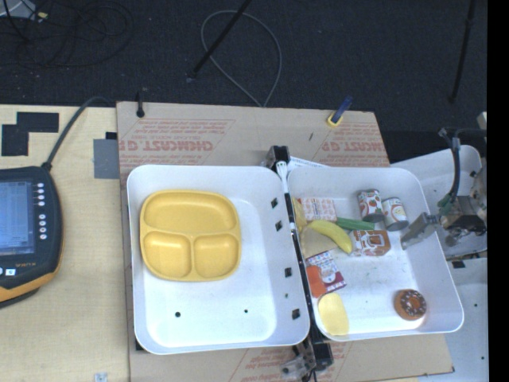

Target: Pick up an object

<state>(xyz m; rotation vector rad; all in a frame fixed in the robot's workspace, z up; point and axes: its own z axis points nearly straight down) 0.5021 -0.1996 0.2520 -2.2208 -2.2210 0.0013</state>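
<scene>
Reaching in from right, arm (469,213) low over right bin (442,293).

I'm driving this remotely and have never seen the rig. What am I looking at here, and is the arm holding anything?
One camera above the bench looks down at a slant on two white bins. The left bin holds a yellow divided tray. The right bin holds toy food: a banana, small packets, a can, a donut and a yellow piece. The robot arm comes in from the right; its end effector is at the right bin's far side. I see nothing held in it. The black device at left is a control pendant.
</scene>
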